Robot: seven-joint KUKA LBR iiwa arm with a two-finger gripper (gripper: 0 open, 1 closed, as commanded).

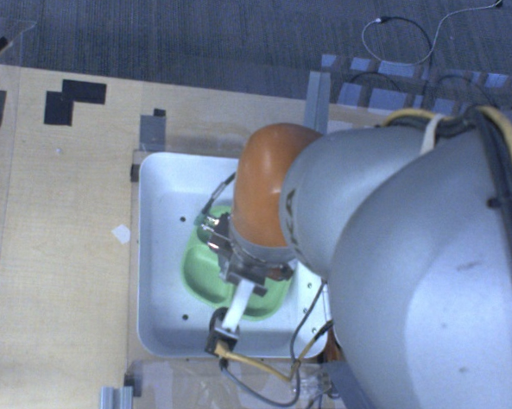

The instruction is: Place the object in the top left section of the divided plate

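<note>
Grey and bulky, the arm [407, 278] sits closest to the lens and covers most of the view's right half, reaching in from that side. Its orange band [261, 187] sits where the arm narrows toward the wrist, above the middle of the scene.

Beyond the arm, dark carpeted floor [163, 21] runs across the top, with a thin cable [403, 31] looping on it. Below the floor, a pale wooden table [55, 230] takes up the view's left side.

On the table stands a white bin [163, 237], its left wall and near left corner bare. A green plate [198, 269] lies in the bin, toward its middle. Its left rim and a strip of its near edge can be seen, and the rest is under the wrist. What lies in its sections, and where the object to be placed is, I cannot tell.

Directly below the orange band, the end effector [235, 263] points down over the plate. The wrist hides its tip, so I cannot tell whether it is spread, pressed together or pinching anything.

A grey post [154, 131] stands just beside the bin's far left corner, and another [319, 99] rises at the table's far edge. Black patches [72, 102] mark the table's far left. A small white scrap [120, 232] lies on the wood near the bin's left wall.
</note>
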